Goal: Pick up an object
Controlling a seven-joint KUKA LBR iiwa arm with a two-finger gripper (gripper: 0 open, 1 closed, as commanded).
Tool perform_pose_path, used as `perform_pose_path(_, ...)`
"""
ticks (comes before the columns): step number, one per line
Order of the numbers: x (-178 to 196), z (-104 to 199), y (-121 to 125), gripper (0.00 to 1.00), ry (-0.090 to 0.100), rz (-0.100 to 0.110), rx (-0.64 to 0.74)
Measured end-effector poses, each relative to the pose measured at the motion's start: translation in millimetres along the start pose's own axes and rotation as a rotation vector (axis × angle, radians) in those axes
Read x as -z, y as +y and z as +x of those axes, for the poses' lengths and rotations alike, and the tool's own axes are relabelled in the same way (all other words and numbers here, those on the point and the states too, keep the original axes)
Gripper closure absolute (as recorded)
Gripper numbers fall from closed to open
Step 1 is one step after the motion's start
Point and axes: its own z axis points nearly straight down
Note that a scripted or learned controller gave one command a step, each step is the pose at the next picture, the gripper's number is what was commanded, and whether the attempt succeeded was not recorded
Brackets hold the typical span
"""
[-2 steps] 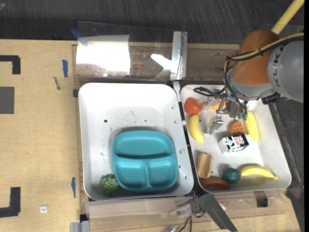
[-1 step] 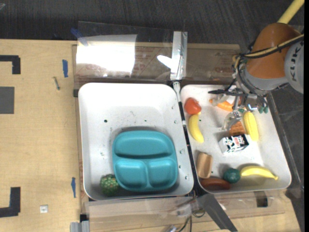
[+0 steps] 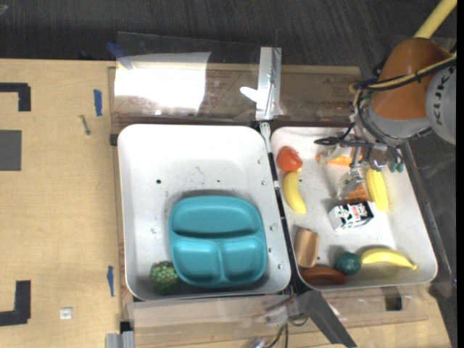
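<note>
- Your hand [image 3: 354, 182] hangs low in the right bin [image 3: 415, 216], over an orange thing [image 3: 353, 192]; I cannot tell its grip.
- Next, pinch it and lift.

Left bin [image 3: 145, 194]: you had a teal tray [image 3: 216, 239], green ball [image 3: 164, 276].
Right bin [image 3: 406, 216]: you had three bananas, milk carton [image 3: 352, 214].
Gripper [image 3: 354, 182]: above carton.

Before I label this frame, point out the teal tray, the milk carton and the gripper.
teal tray [image 3: 216, 216]: camera view, top compartment floor.
milk carton [image 3: 351, 214]: camera view, printed face.
gripper [image 3: 355, 180]: camera view, between fingertips.
</note>
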Motion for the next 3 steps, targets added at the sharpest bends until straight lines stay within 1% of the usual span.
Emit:
perform_pose_path(1,-1,39,-14,0.0,-0.027,0.01,-0.183)
perform_pose_path(2,-2,69,-2,0.0,-0.03,0.009,-0.332)
perform_pose_path(3,12,67,-2,1.0,-0.04,0.011,-0.33)
